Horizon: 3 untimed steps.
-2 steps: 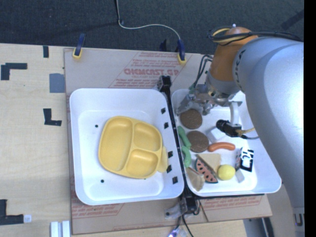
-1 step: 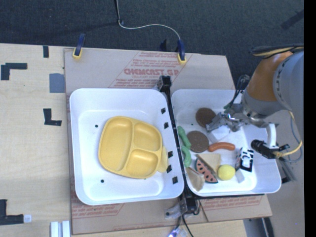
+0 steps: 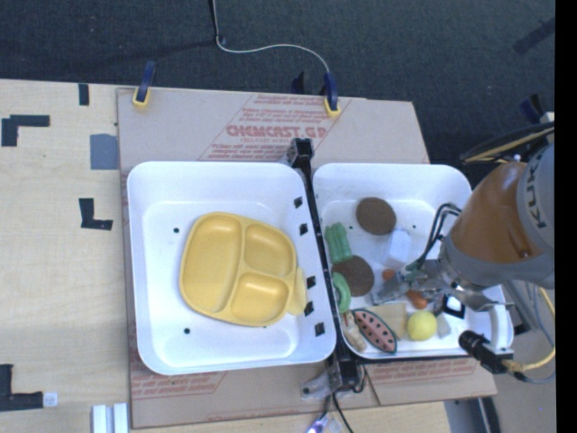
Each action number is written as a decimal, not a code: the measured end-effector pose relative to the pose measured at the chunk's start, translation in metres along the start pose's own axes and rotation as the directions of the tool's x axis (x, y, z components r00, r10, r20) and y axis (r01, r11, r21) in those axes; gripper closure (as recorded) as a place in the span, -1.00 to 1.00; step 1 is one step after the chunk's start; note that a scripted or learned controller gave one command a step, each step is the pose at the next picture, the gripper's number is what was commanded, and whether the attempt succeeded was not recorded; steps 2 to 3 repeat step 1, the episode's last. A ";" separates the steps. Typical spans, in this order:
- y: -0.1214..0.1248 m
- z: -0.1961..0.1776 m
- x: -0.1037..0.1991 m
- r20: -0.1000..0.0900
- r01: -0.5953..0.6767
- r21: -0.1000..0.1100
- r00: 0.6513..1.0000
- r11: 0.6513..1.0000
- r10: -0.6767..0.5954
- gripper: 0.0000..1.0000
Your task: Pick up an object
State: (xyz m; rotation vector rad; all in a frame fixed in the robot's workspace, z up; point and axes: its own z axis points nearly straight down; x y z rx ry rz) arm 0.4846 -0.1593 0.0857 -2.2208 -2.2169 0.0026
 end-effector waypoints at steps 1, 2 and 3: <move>0.004 -0.009 -0.001 0.002 0.001 -0.002 1.000 1.000 -0.001 1.00; 0.004 -0.009 -0.001 0.002 0.001 -0.002 1.000 1.000 -0.001 1.00; 0.004 -0.009 -0.001 0.002 0.001 -0.002 1.000 1.000 -0.001 1.00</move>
